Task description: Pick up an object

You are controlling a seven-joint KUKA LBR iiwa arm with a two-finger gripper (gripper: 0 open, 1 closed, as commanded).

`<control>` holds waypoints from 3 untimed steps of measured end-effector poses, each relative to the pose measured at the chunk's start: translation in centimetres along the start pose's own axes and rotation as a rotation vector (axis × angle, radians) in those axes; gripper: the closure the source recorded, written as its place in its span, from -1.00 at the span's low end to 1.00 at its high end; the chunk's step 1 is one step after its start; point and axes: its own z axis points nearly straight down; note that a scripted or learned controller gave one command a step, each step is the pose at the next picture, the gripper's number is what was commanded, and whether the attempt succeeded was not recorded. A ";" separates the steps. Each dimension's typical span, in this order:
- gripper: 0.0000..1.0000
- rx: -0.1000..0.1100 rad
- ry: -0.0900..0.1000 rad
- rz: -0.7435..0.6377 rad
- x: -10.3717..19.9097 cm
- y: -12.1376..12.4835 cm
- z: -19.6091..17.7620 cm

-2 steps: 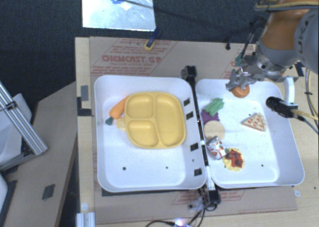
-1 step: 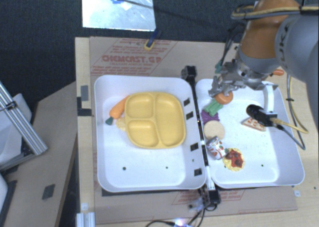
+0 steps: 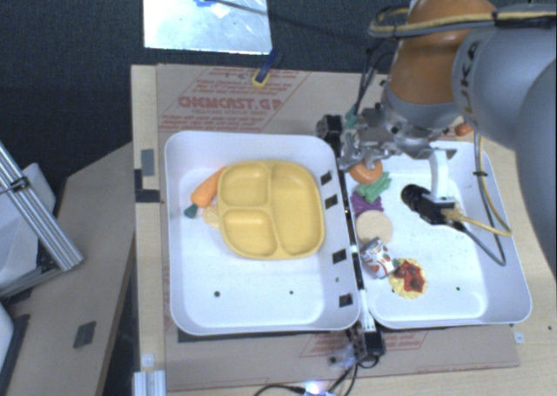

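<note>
bench with two white bins (image 3: 261, 316): gripper (image 3: 365, 159), finger spread not discernible, poised just above orange toy (image 3: 369, 173); approach step, next a short descent and close.

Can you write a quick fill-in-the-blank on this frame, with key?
1. The yellow tray has ___ compartments.
2. The yellow tray lies in the ___ bin.
3. The toy carrot lies against the tray's ___ edge.
4. The end effector hangs over the ___ bin.

Missing words: three; left; left; right
</note>
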 end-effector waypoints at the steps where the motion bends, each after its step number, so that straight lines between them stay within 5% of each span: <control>1: 1.00 0.000 -0.002 0.002 3.6 0.7 1.4; 2: 1.00 0.001 -0.002 0.010 3.2 -0.7 -0.1; 3: 1.00 -0.001 -0.004 0.010 2.4 0.5 1.2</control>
